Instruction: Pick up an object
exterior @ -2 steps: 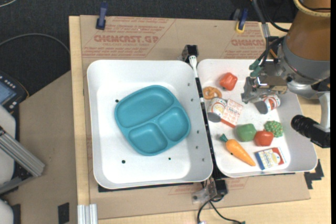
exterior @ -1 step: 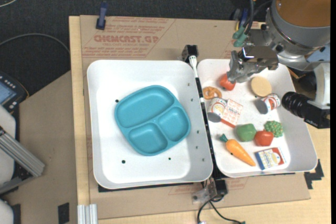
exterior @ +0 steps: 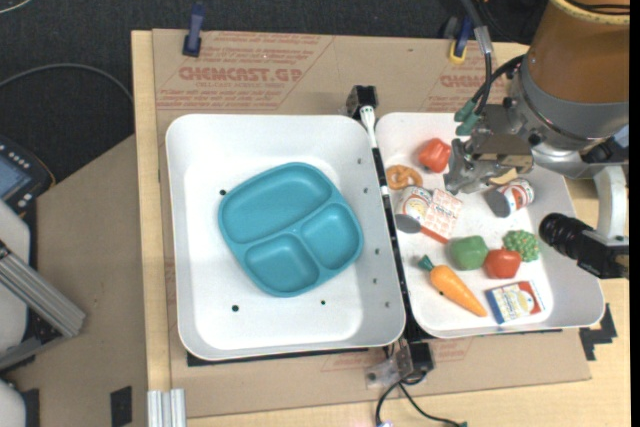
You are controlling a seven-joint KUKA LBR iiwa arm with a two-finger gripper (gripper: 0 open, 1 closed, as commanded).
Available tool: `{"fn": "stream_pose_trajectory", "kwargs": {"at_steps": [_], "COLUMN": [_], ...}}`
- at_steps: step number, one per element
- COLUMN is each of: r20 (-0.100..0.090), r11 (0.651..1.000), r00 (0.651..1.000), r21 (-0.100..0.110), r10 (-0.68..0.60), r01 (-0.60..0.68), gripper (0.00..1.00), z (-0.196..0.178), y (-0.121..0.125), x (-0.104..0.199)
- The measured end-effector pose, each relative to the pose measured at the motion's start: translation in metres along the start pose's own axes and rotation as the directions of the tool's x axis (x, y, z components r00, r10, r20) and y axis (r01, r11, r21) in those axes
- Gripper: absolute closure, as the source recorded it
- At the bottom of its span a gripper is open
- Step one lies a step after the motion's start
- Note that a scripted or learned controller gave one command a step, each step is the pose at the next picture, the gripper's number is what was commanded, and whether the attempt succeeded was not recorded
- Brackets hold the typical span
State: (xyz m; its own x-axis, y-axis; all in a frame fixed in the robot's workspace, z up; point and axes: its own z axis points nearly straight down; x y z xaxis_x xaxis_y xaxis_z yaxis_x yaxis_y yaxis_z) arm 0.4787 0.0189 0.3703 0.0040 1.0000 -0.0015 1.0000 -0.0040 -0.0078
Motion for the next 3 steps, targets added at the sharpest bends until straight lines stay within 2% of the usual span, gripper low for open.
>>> {"fn": "stream_pose_trajectory", "kwargs": {"at_steps": [1,2,3], "r20": [-0.006,-0.001,0.002], "r11": [1.000,1.000,1.000], "r00": [1.000,1.000,1.000], "r21": [-0.029,0.002,0.003], "r10": [-0.011,-0.014,0.002], "r01": [0.011,0.014,-0.002], "gripper": [1.00,1.00,1.00], "z": [-0.157,-0.071,0.020], "y": [0.000,-0.002,-0.001], "x": [0.049,0.134,0.089]}}
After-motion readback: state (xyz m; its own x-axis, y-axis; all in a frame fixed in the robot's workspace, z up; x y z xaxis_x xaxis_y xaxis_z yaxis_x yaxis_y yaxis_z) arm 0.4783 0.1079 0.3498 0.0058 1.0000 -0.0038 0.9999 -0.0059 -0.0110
